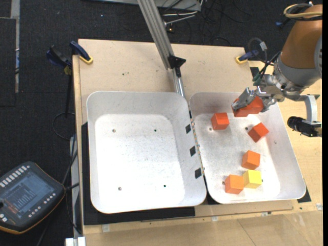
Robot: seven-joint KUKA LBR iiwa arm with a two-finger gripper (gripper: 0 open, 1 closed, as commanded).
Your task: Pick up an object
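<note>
A red-orange block (pixel 252 106) sits between the fingers of the gripper (pixel 246 105), clamped there above the far part of the right bin (pixel 287 152); an orange block (pixel 220 121) lies just to its left on the bin floor; a red block (pixel 258 131) lies near below it; further toward the near edge lie an orange cube (pixel 251 159), then an orange block (pixel 234 183) touching a yellow cube (pixel 252 179); the left bin (pixel 97 137) adjoins; a handheld control pad (pixel 25 196) lies on the floor.
</note>
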